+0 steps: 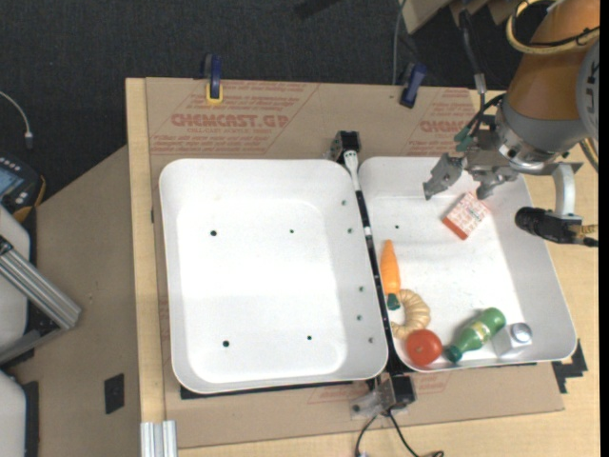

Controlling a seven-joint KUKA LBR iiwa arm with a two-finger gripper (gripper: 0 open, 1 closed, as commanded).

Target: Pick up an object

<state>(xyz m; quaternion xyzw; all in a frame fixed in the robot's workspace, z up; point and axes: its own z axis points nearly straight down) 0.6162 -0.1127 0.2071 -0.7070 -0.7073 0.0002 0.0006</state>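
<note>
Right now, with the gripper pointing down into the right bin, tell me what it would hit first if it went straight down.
Probably the bare floor of the right bin. The gripper hangs open over it, with the small red-and-white packet just beside that line. Depth is unclear, so a finger might clip the packet.

Grey arm (547,84) reaching from right — jaws spread, pointing down

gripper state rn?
Gripper: open, holding nothing, fingers spread above the right bin, just beside the red-and-white packet.

bins (257,184): glossy white plastic | bench board (285,112): matt brown cardboard
</note>
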